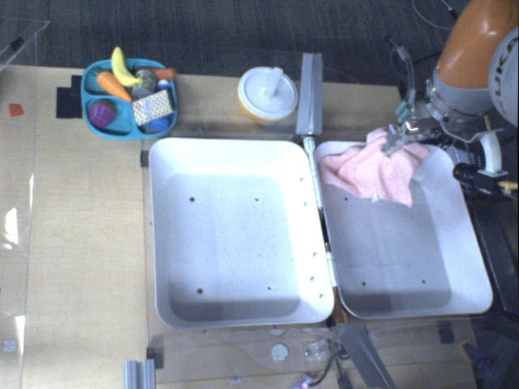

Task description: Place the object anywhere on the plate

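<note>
A pale wooden bench (73, 241) carried 2 shallow white bins side by side, and behind them you had a blue divided plate (128, 100) loaded with toy food, plus a white lidded cup (268, 93). The left bin (235, 233) lay beside the right bin (405, 250). Your pink cloth (373, 173) sat crumpled in the right bin's far corner, draped up at the back wall. Your gripper (400, 136) was at the cloth's top edge, touching it; you could not tell whether its fingers were open or closed on the fabric.
</note>
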`<action>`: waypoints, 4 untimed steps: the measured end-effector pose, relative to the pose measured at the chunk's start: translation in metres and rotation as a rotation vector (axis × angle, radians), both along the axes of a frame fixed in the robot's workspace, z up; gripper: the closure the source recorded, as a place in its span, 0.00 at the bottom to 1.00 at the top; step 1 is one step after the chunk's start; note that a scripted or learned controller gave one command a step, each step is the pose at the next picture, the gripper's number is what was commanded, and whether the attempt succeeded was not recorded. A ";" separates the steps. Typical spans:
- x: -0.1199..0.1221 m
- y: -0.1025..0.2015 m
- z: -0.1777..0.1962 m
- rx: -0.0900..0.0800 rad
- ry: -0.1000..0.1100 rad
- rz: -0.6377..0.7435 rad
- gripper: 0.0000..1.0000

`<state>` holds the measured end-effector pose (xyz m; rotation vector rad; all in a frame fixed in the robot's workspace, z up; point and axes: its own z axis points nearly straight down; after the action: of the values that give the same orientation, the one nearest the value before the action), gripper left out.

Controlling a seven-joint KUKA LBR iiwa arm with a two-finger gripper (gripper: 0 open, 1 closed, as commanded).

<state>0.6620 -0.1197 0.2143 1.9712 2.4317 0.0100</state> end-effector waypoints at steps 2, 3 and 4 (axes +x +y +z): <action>-0.013 0.051 0.008 -0.003 0.004 0.411 1.00; -0.029 0.093 0.015 -0.007 0.002 0.813 1.00; -0.056 0.144 0.023 -0.011 0.000 1.215 1.00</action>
<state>0.6060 0.0240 0.2374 0.2300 3.1209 0.0059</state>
